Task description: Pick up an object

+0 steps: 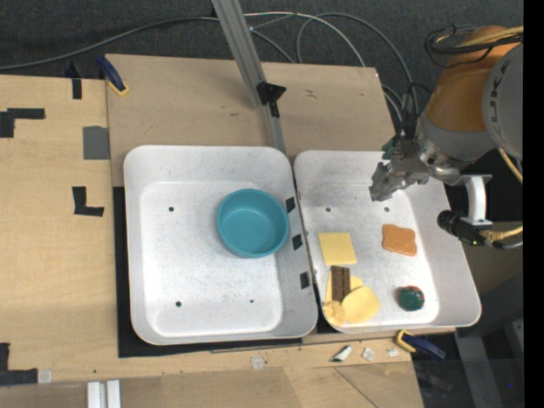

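Your gripper [382, 187] hangs over the far part of the right bin [450, 317]; whether it is spread or closed, you cannot tell. The orange piece [399, 240] lies nearer you, apart from it, nothing pinched.

The arm [476, 83] is cut off by the right edge. The hand [384, 185] is too small and dark for its state to be told. The brown bar [339, 284] is partly overlapped by yellow pieces [355, 304].
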`<act>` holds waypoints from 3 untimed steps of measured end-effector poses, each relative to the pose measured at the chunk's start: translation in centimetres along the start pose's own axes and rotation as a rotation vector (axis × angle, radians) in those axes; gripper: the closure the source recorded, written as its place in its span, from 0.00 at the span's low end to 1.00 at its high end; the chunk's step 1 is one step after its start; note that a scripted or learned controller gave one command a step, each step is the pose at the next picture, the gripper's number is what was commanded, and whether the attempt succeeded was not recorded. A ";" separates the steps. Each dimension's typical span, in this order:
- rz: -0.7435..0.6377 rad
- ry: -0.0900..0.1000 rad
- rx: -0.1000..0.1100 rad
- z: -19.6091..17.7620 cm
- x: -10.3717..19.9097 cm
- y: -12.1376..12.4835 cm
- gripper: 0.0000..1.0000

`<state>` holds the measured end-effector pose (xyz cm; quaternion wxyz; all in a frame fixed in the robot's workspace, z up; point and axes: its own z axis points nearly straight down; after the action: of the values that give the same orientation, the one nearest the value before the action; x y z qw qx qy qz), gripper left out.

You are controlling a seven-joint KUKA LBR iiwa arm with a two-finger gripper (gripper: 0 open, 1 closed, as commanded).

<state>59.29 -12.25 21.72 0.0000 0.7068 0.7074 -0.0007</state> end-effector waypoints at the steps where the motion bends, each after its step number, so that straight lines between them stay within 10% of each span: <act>1: -0.001 0.000 -0.006 -5.3 0.0 0.1 1.00; 3: -0.006 0.002 0.000 -5.8 10.4 0.9 1.00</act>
<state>60.22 -1.88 27.54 -0.0006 0.7047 0.7095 0.0001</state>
